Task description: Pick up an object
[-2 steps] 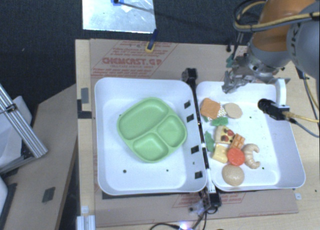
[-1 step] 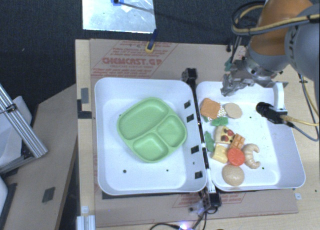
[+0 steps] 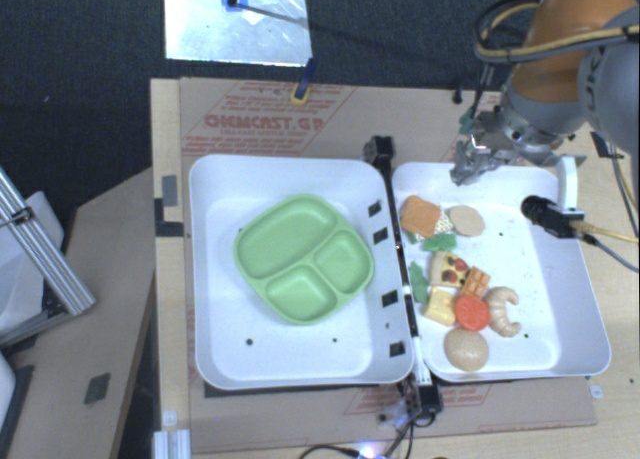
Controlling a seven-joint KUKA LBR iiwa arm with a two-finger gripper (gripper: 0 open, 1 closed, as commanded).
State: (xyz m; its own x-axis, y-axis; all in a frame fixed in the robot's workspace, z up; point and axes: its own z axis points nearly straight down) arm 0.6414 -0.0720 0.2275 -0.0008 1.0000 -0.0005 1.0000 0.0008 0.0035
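You were at the approach: the gripper (image 3: 470, 165) hung over the right bin (image 3: 562, 282), far rim; open or closed, I couldn't tell. Next: lower onto 1 toy, perhaps the orange-brown slice (image 3: 420, 215).

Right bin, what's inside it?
The right bin holds toy food: an orange waffle, a tan disc, a red tomato, a pale bun. Anything beneath the packed pieces is covered.

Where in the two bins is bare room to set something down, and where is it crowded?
Right bin: bare along its right wall, past the croissant. Left bin: bare margins around the green plate. Crowded: the toy food along the right bin's left wall.
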